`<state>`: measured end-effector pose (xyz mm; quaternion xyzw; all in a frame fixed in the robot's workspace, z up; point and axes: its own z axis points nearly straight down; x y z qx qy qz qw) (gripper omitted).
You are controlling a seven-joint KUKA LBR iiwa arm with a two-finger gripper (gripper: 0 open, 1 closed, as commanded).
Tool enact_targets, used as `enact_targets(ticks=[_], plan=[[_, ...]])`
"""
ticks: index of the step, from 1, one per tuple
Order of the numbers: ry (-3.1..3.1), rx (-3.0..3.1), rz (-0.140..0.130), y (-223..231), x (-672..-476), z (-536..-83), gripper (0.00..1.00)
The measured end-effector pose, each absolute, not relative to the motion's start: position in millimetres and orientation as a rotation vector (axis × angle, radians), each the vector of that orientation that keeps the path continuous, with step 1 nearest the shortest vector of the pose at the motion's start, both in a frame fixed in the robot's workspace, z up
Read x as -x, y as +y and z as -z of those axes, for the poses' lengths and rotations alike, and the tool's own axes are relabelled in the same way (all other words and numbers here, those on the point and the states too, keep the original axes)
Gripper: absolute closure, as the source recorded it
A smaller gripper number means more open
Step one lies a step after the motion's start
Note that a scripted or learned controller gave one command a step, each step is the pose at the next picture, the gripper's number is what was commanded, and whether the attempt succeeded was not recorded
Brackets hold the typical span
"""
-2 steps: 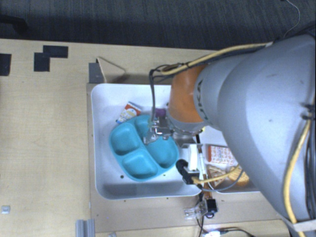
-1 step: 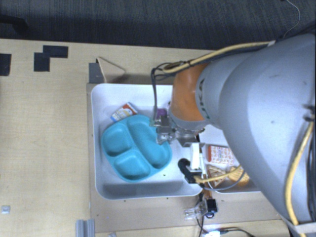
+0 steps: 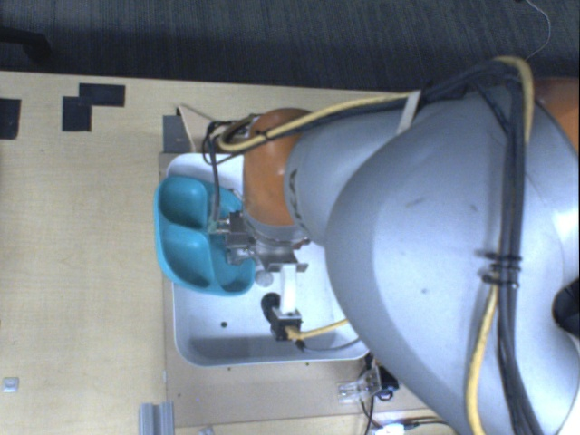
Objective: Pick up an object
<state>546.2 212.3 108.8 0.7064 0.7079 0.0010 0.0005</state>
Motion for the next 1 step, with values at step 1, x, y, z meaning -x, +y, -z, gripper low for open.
enact_targets(ticks=[1], plan=[[2.228, -2.213, -0.007, 235.1, -590.9, -205.2, 1.0]])
